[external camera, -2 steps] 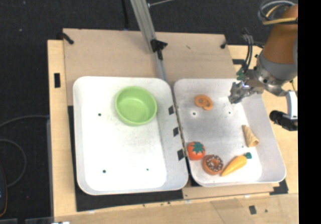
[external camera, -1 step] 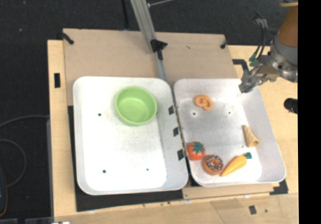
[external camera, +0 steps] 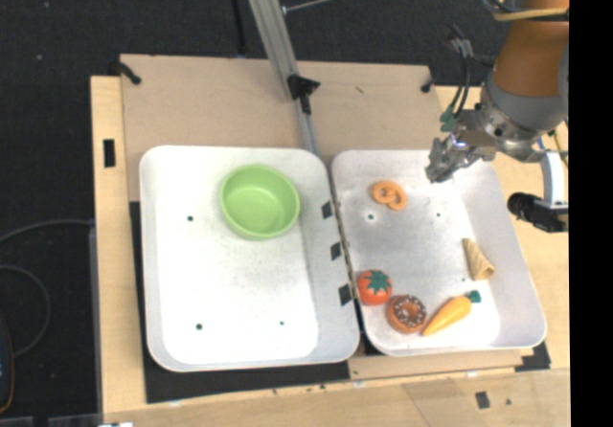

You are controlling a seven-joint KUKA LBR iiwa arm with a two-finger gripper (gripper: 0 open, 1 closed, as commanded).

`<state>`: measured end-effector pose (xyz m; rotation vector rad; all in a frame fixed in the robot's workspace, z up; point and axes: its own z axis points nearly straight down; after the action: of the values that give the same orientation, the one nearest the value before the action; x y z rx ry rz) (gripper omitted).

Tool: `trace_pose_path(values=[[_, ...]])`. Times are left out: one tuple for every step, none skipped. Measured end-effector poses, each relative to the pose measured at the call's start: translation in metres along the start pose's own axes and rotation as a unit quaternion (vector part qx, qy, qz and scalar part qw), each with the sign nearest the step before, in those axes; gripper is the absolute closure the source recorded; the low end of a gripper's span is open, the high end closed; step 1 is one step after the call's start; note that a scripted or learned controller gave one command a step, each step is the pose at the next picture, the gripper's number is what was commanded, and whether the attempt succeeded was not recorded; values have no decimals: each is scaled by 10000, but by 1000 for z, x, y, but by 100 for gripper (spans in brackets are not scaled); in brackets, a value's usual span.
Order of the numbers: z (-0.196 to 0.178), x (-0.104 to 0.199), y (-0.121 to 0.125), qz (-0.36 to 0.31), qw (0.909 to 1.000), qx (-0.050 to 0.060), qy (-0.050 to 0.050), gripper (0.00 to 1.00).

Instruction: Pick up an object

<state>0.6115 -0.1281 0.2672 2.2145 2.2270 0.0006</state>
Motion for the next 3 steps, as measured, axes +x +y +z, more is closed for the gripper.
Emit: trace_pose_path(values=[[-6, 48, -11, -7, 10000, -3, 8, 100], [-7, 88, -27, 11, 10000, -2, 5, 100], [6, 134, -49, 1, 10000, 5, 1, 100]])
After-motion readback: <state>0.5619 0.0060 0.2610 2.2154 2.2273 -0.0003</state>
